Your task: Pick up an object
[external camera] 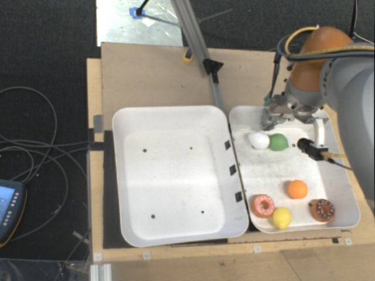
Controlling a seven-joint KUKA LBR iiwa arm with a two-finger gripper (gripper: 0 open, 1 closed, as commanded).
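Two shallow white bins sit side by side on the bench (152, 75). Left bin (135, 127): bare white floor with a few small dark dots. Right bin (343, 174) holds all the loose objects. Arm (345, 81) enters from the right, grey body with orange band above the wrist, bent down over the far end of the right bin. Hand (270, 120) hangs low at that far end, just above and beside the white egg-shaped object (258, 140); whether it touches the egg cannot be told. Hand's opening is hidden from this angle, so open or closed cannot be told; nothing visibly held. Green ball (279, 142) lies touching the egg on its right side, both near the middle of the bin's far half. A black attachment (309, 147) on the arm sits just right of the green ball. Orange ball (297, 189) rests apart, nearer the front. Along the front edge, left to right: pink frosted doughnut (263, 205), yellow lemon (282, 218) just beside it, chocolate doughnut (322, 210) in the right corner. A grey pole (193, 28) slants across the bench behind the bins. Cables (35, 151) on dark floor to the left.
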